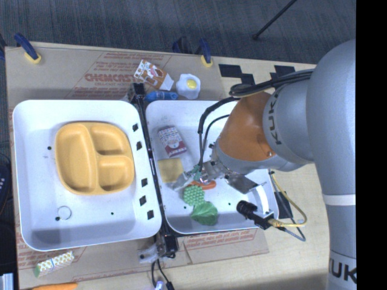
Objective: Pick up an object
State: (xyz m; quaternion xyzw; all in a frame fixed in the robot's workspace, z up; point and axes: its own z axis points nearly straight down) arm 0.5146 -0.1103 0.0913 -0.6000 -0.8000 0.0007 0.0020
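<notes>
My gripper (pixel 202 174) reaches down into the right bin (pixel 181 109), under the orange wrist band. It hangs over a cluster of small items: a green round piece (pixel 193 194), a crumpled green piece (pixel 205 212) and a bit of orange (pixel 209 186). A yellow block (pixel 170 169) lies just left of the gripper. A red and white packet (pixel 170 140) lies farther back in the same bin. The wrist hides the fingertips.
The left bin (pixel 30 180) bears a yellow divided tray (pixel 94 156). Behind the bins on the cardboard lie a snack packet (pixel 149 73), a blue item (pixel 161 95) and a white and yellow piece (pixel 188 85). A wrapped candy (pixel 54 263) lies at the front left.
</notes>
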